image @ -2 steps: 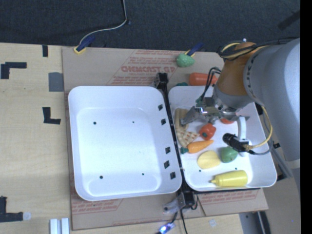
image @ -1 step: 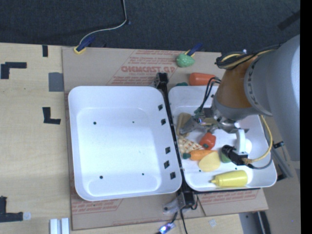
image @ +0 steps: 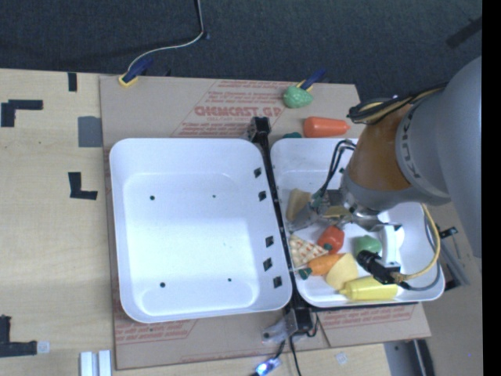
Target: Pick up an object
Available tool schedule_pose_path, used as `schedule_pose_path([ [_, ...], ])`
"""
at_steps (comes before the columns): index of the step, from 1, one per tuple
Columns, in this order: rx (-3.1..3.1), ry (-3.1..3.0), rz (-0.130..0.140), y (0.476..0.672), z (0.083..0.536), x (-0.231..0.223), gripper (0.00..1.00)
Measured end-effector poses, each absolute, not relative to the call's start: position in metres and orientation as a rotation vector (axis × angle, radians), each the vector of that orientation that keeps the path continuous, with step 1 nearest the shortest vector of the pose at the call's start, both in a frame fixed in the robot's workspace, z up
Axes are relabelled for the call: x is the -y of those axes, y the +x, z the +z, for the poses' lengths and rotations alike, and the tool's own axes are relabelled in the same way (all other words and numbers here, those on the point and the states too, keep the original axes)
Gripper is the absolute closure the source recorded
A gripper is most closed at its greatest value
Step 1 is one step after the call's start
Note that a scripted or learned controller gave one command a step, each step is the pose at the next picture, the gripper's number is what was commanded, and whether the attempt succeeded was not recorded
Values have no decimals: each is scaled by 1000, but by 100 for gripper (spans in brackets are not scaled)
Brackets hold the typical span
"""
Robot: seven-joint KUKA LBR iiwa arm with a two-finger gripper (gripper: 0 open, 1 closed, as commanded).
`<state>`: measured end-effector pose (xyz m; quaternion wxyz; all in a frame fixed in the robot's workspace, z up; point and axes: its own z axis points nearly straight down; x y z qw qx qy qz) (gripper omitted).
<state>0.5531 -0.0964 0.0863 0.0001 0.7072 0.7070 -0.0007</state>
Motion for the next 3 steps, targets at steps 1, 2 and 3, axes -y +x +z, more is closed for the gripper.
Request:
schedule_pose_path([
  [1, -2220, 2222, 1, 493, 86, 103, 0],
  [2, -2220, 2222, -1, 494, 95, 103, 100],
  [3, -2230, 2205, 14, 544, 190, 21, 100],
])
